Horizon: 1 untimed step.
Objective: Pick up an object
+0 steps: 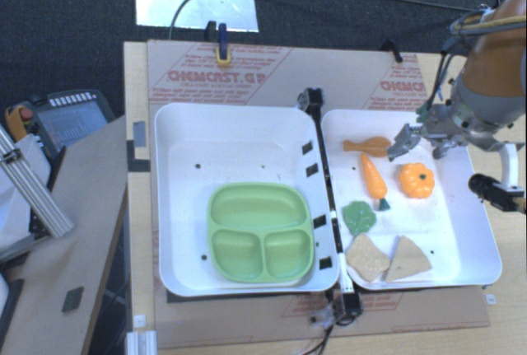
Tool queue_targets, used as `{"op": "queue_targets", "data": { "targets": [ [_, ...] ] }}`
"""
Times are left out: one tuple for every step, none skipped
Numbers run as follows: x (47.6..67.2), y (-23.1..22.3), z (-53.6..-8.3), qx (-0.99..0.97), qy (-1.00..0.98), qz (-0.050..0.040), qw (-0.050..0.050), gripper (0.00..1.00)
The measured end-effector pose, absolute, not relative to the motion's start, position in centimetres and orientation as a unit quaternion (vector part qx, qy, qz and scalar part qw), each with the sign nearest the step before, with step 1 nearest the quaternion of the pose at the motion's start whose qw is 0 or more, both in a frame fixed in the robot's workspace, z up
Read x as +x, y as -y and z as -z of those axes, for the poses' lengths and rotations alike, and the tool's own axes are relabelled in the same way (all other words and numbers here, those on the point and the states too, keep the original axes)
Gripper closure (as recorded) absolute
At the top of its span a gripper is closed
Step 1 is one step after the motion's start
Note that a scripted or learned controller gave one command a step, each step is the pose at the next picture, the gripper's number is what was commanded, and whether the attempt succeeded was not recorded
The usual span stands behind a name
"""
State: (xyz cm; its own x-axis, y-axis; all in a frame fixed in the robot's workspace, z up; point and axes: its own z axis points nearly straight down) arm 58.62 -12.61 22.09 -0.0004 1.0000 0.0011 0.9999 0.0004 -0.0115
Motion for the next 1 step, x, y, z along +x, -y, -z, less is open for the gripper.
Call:
{"op": "queue_targets", "data": {
  "targets": [
    [58.87,12.58,-22.85,-0.706,0.708,0.0004,-0.001,0.00]
  ]
}}
